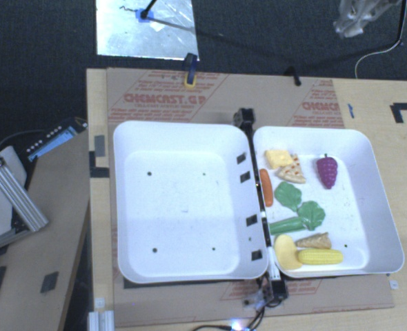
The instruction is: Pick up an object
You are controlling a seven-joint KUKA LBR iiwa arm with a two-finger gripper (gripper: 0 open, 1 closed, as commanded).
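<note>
The right bin [379,205] holds several toy foods. A purple grape bunch [327,171] lies near its back. A yellow piece [278,158] and a pizza slice [292,172] sit at the back left. An orange carrot [265,187] lies along the left wall. Green vegetables [288,195] [312,214] occupy the middle. A yellow fruit [283,248], a corn cob [320,256] and a brown wedge [314,241] rest at the front. My gripper [359,9] hangs blurred at the top right, well beyond the bin's far edge and off the bench.
The left bin [131,185] adjoins the right one, with black clips [247,178] along the shared wall. Both stand on cardboard [162,95]. A foil sheet [145,16] lies at the back, and a metal frame [10,192] stands to the left.
</note>
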